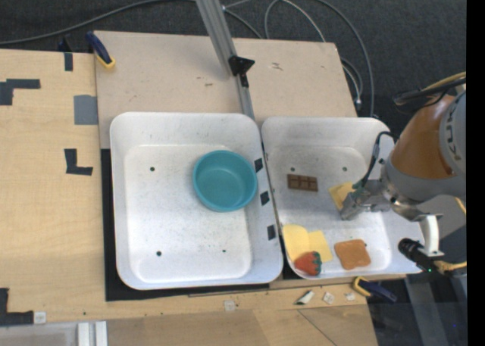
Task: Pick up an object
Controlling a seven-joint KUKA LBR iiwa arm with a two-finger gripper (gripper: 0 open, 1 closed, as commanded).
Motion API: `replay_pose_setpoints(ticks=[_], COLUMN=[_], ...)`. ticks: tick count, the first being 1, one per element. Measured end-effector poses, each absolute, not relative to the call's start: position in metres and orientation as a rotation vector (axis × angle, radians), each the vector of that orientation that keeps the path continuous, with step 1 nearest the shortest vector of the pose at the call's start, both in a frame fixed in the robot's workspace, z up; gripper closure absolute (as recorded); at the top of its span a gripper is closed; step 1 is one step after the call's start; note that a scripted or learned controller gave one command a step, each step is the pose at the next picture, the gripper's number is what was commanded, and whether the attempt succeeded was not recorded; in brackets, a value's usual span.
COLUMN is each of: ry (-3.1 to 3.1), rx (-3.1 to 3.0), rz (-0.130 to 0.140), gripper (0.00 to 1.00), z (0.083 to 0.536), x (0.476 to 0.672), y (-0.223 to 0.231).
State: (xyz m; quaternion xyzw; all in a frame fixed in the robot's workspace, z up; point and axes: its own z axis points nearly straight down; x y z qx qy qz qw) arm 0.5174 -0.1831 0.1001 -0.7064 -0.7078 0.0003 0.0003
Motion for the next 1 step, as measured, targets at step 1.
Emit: replay_pose_setpoints(ticks=[1], ry=[-2.225], rx=[-2.221], rz=[-0.002], gripper=[1.0], z=[0.1469], x=[0.5134], y=[-0.1755])
